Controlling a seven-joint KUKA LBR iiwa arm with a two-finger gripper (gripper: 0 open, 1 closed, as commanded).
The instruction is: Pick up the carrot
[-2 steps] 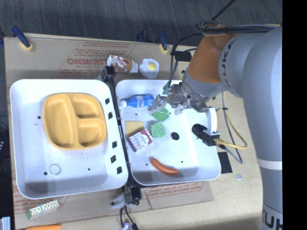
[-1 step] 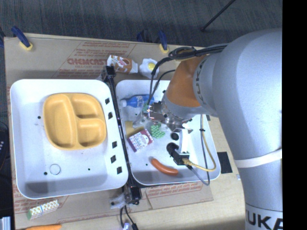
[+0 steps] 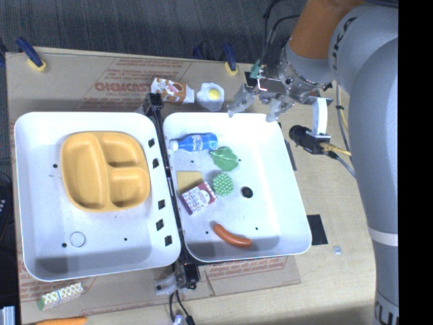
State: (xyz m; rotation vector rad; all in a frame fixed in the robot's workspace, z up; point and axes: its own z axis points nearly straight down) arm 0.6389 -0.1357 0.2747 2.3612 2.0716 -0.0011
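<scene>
The gripper (image 3: 257, 107) is positioned over the right bin's (image 3: 287, 164) far rim, fingers spread and empty. The carrot (image 3: 231, 235) is located near the bin's front wall, well apart. A grasp may be spoiled by that wall or by the nearby carton (image 3: 197, 198).

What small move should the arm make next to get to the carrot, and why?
Probably carry the pincer across the right bin toward its near edge, then stop above the carrot. The pincer hangs over the bin's far rim, well apart from the carrot, which lies flat by the near wall with bare floor around it. The green ball and carton sit between them.
</scene>
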